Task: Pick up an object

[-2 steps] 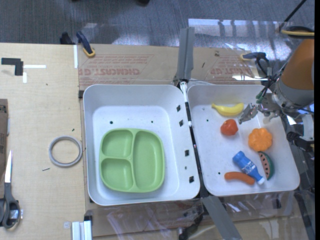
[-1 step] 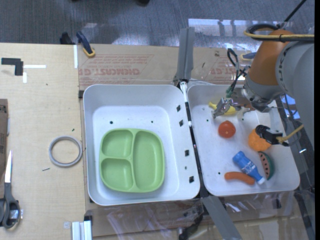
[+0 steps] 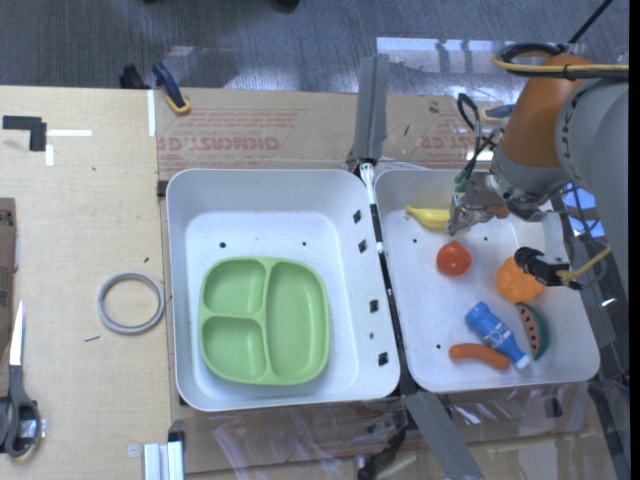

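Over the right bin, gripper sits low at the far side, right at the banana's right end, touching or nearly so. Can't tell the gripper's state. Nothing visibly held. Tomato just nearer than the gripper; orange fruit, blue bottle, watermelon slice, carrot further toward the near edge. Green tray in left bin.
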`<state>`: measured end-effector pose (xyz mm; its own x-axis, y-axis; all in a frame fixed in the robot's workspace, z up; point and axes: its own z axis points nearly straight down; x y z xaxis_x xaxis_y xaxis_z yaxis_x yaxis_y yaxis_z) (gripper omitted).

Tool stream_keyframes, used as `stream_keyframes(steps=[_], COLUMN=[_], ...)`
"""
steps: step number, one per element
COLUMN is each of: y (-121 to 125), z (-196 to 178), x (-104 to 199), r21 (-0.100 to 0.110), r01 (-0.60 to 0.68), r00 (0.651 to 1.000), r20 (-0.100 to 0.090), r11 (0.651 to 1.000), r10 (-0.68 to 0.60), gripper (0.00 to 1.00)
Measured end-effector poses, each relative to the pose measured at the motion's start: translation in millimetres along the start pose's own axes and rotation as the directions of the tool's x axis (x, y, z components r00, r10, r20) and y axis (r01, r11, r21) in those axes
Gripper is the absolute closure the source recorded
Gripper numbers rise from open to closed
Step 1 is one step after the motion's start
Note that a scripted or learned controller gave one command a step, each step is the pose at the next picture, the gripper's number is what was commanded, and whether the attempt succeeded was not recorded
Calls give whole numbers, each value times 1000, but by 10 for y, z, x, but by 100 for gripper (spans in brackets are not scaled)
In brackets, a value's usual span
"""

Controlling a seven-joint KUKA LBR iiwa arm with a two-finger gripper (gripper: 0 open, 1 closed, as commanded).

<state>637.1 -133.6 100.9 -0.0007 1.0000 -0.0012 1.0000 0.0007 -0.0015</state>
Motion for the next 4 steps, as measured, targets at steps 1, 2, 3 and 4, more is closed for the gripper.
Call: stream_keyframes(steps=[1, 2, 3, 4], y=[1, -1009, -1006, -1006], z=[-1, 101, 10, 10], x=[-1, 111, 104, 104], r21=[0, 1, 1, 1], r01=[0, -4, -8, -8], r00=[1000, 1000, 1000, 1000], r20=[0, -2, -1, -1], r11=[1000, 1000, 1000, 1000], r10=[0, 4, 8, 8], gripper=[0, 0, 100, 0])
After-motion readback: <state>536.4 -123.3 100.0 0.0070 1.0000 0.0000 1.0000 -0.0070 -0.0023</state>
